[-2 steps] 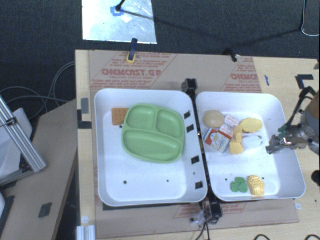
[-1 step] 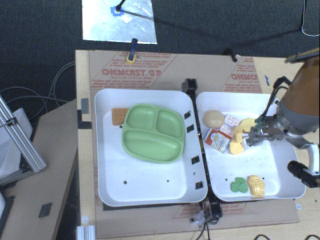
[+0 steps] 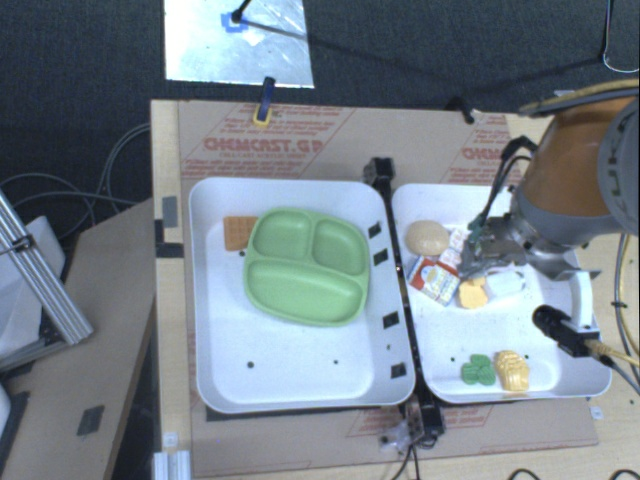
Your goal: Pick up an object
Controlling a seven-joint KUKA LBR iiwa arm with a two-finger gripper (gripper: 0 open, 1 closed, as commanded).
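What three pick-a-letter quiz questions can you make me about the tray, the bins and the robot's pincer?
1. Where is the green tray? A left bin B right bin C floor
2. What colour is the corn-shaped toy? A blue B yellow C pink
3. How does the green tray lie? A flat, hollows up B on its edge C upside down

Answers: 1 A, it sits in the left bin. 2 B, it is yellow, beside a green toy in the right bin. 3 A, three hollows face up. The pincer hangs over the right bin.
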